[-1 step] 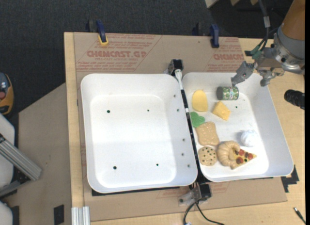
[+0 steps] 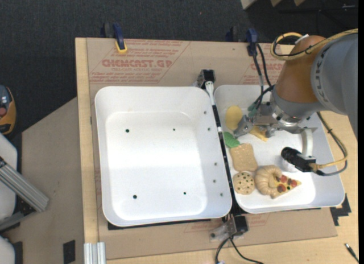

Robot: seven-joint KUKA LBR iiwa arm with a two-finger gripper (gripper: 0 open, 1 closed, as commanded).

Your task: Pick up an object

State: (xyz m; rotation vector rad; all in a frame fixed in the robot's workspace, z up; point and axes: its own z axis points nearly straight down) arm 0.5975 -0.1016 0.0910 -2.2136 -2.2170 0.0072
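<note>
The grey arm (image 2: 318, 81) reaches in from the right over the back half of the right bin (image 2: 324, 200), and its jaws hang low just beside the rounded yellow toy piece (image 2: 233, 115), with the small yellow wedge (image 2: 260, 135) close under them; whether the jaws are released or clenched I cannot tell, and nothing can be seen between them. All the toy food crowds the right bin's left half. The green piece (image 2: 230, 139) lies against the wall shared with the left bin (image 2: 153, 155). The toast slice (image 2: 243, 156) lies just in front of the green piece and the chocolate-chip cookie (image 2: 244, 182) nearer the front rim. The croissant (image 2: 267, 178) sits beside the cookie and touches the pizza slice (image 2: 288, 184) on its right. Bare white floor shows along the right bin's right and front edges. The left bin shows a wide white floor marked with four small dark dots. Both bins sit edge to edge on the brown worktop (image 2: 142, 58), which has a bare margin at the back and left
</note>
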